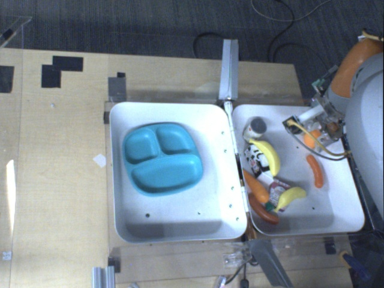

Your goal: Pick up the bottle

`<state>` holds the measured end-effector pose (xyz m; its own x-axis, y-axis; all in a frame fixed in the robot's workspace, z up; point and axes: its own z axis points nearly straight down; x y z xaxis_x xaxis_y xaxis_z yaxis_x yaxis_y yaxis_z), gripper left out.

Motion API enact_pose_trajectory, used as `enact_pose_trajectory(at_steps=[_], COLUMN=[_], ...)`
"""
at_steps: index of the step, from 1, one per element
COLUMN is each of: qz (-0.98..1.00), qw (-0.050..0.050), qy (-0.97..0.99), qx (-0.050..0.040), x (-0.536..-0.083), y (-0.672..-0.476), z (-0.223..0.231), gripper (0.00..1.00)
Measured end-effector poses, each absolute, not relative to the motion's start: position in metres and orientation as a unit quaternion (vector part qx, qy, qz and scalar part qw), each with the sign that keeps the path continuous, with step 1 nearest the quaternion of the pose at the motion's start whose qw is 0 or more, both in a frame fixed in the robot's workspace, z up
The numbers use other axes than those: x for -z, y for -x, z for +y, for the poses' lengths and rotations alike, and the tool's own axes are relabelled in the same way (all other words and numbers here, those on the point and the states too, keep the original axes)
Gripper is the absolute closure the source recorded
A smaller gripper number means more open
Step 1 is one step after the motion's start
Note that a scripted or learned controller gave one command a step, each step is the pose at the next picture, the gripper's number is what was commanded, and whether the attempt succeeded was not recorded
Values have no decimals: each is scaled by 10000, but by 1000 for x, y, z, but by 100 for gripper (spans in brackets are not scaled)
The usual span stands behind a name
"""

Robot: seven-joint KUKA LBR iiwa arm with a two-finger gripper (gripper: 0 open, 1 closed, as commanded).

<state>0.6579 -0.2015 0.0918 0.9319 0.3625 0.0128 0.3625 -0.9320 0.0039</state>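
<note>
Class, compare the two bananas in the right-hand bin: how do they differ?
The upper banana looks larger; the lower banana looks smaller. The upper one lies beside the black-and-white bottle, the lower one beside the carrot. Both are yellow, curved and in the right bin.

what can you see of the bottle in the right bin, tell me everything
The bottle lies on its side in the right bin, near the wall it shares with the left one. Its grey round cap end points toward the bin's far side; the body looks white with black patches, seemingly plastic. A yellow banana lies partly over it, and an orange carrot-like piece sits at its lower end. The gripper is off to the side of the bottle, not on it.
</note>
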Motion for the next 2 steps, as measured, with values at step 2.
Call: enact_pose_trajectory(at_steps=[2], qz=[1034], qw=[7], qy=[-9946], qx=[-30], x=[-189], y=[-628], z=[-201], gripper=[100])
